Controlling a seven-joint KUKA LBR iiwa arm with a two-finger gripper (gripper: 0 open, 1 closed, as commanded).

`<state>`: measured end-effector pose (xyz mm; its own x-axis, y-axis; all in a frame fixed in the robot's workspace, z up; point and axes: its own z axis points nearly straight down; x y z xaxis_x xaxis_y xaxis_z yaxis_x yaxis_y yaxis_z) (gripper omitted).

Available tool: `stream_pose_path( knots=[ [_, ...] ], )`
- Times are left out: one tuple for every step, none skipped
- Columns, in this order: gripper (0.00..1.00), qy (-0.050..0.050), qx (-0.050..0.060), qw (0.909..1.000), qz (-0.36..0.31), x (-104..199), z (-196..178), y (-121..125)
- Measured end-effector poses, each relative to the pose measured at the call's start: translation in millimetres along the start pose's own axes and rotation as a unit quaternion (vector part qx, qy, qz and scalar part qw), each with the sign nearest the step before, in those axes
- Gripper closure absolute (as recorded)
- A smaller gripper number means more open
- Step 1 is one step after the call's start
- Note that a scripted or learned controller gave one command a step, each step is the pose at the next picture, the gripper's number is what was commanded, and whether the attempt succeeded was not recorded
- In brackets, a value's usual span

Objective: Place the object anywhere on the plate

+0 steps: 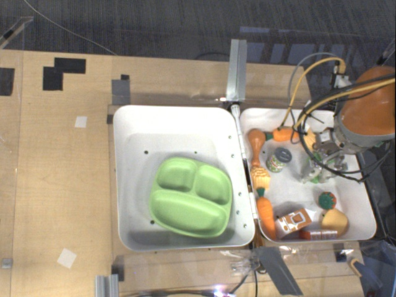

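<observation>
Grey arm with orange band (371,113) is running off the right edge. Two-finger gripper (322,163) is blurring into cables; finger state unreadable. Small brown-and-white box (292,221) is overlapping an unidentifiable red item.

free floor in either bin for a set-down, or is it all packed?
Left bin: bare floor along its far side and left side, around the green plate, which sits toward the near right. Right bin: crowded. Carrots, a can and a small box line its left and near sides; the gripper works mid-bin. Only a small bare patch between can and box.
</observation>
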<state>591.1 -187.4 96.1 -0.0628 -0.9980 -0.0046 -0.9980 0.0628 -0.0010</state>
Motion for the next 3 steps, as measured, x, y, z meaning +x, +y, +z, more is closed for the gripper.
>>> stream_pose_path(
  knots=[
    [1.0, 0.0, 0.008, 0.9998, -0.018, -86.3, 5.9, -30.4],
    [1.0, 0.001, 0.005, 0.9998, -0.019, -74.5, 5.3, -25.0],
    [1.0, 0.003, 0.011, 0.9996, 0.027, -16.0, -114.8, -69.8]
  ],
)
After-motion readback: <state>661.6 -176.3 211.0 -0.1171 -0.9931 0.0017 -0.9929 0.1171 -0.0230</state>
